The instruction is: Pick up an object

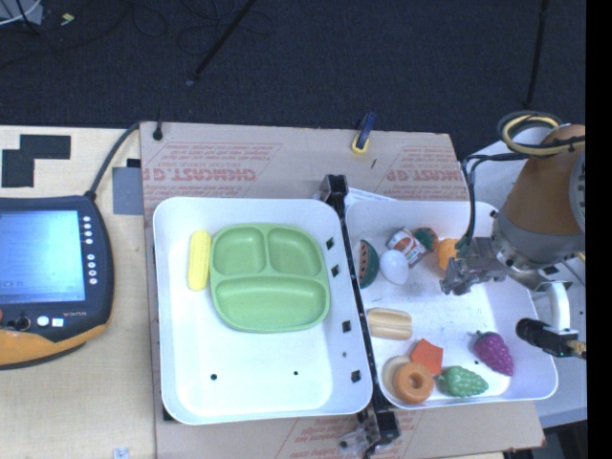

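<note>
gripper (463, 277) over right bin (521, 390) beside orange toy (448, 252), can't tell its grip state; purple grapes (493, 352) lie apart, nearer the front

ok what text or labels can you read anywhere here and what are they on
"CHEMCAST. GP", printed red and seen upside down, repeated on the brown sheet under the white bins.
Label on the small can in the right bin: too blurred to read.
Screen of the handheld pendant on the left: too blurred to read.
</note>
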Controlling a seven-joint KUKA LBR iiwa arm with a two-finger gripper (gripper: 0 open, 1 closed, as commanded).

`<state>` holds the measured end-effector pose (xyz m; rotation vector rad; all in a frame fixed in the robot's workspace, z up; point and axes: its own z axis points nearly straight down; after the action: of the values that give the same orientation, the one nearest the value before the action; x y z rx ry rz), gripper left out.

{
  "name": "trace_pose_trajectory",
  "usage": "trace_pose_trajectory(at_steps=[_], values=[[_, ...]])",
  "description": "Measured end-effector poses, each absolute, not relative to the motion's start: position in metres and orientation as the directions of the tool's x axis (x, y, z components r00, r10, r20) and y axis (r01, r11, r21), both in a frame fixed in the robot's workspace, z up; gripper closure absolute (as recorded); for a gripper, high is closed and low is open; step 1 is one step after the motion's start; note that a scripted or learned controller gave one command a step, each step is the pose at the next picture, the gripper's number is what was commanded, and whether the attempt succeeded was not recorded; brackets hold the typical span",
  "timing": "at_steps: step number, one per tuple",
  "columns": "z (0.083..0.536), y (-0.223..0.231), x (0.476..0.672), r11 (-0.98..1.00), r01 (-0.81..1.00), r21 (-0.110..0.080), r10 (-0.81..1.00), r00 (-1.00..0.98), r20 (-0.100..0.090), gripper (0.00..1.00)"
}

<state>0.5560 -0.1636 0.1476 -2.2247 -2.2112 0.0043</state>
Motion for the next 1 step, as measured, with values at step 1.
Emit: trace_pose_trajectory(at_steps=[1], values=[[0.2004, -0.1736, 0.5598, -0.004, 1.000, -0.005, 1.000, 0.004, 0.001, 1.00]])
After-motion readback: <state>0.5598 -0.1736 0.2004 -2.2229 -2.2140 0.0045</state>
